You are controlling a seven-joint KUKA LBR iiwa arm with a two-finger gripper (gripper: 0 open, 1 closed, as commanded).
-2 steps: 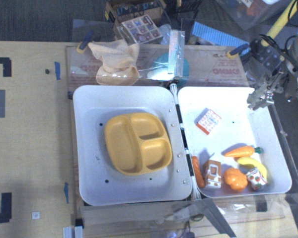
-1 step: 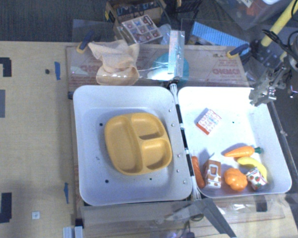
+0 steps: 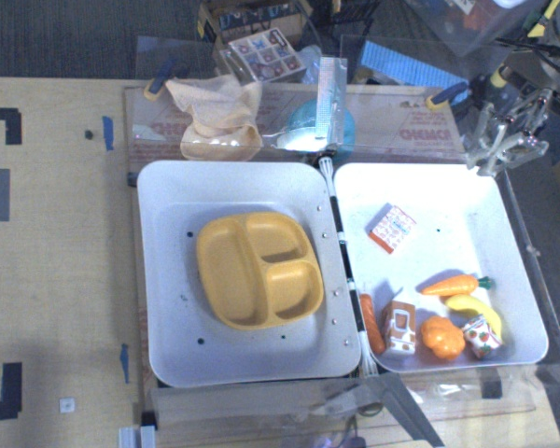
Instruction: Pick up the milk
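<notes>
**Ana:** Where was the milk?

**Ben:** The small white milk carton with red print and a peaked top [image 3: 483, 336] lay in the near right corner of the right-hand shallow white bin [image 3: 448, 208]. It sat just beside the round orange fruit [image 3: 441, 337] and touched, or nearly touched, the yellow banana [image 3: 476, 308].

**Ana:** And the robot?

**Ben:** The grey two-finger gripper [image 3: 501, 143] hung at the bin's far right corner, well apart from the carton. Whether its fingers stood open or closed could not be told; the metal blurred together there.

**Ana:** What could have gone wrong?

**Ben:** Likely the crowding. A descent might have caught the banana or the orange instead, or pushed the carton against the bin wall. The brown-and-white box with a picture on it [image 3: 400, 329] nearby looked similar, so the program might have picked the wrong thing. The carton also looked tilted, which could let it slip.
</notes>
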